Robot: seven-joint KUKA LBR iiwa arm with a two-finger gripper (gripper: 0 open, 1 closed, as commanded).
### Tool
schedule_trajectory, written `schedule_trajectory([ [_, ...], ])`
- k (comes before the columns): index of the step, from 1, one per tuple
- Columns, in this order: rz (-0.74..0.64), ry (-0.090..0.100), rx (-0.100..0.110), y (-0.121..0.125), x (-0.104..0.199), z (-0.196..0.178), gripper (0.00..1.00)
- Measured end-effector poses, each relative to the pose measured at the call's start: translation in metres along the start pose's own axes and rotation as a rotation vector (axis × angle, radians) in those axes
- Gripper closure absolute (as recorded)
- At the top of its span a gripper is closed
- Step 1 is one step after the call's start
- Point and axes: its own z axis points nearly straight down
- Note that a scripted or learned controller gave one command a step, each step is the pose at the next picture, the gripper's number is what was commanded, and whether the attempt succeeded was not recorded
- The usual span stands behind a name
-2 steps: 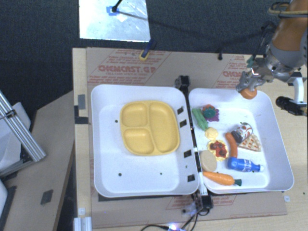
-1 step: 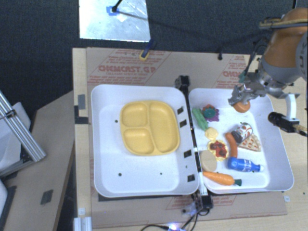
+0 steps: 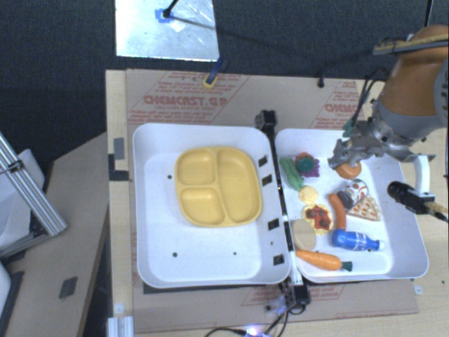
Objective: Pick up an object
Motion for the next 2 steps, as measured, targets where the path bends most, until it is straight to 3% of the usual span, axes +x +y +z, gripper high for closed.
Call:
schedule_trajectory([
  [1, 0.005, 0.0, 0.002, -0.049, 0.023, 0.01, 1.0],
  [2, 0.0, 0.0, 0.0, -0.075, 0.048, 0.0, 1.0],
])
